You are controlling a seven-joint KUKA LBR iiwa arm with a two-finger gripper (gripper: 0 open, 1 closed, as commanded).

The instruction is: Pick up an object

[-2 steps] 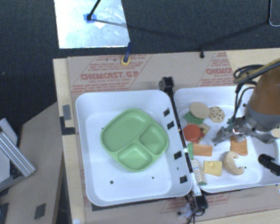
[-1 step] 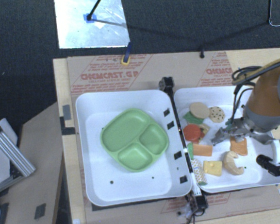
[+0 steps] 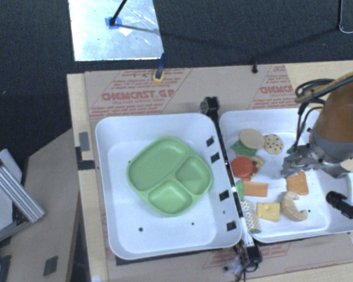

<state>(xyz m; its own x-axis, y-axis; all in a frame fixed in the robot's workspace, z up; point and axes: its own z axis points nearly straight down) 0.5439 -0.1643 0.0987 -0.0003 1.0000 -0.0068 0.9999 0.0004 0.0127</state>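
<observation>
In the right bin (image 3: pixel 331 222), my gripper (image 3: pixel 292 166) hangs low on the right side, directly over the top edge of an orange wedge (image 3: pixel 298 185). I cannot tell whether it touches the wedge. Close by lie a beige croissant-like piece (image 3: pixel 293 207), a yellow cheese block (image 3: pixel 268 211), an orange slab (image 3: pixel 255 189), a red tomato (image 3: pixel 242 165), a chocolate-chip cookie (image 3: pixel 273 143) and a tan round bun (image 3: pixel 251 139).
The left bin (image 3: pixel 126 234) holds a green divided plate (image 3: pixel 169 175). A black divider (image 3: pixel 223 164) runs between the bins. A pale striped piece (image 3: pixel 249 214) lies by the right bin's left wall. The grey and orange arm (image 3: pixel 344 122) comes in from the right.
</observation>
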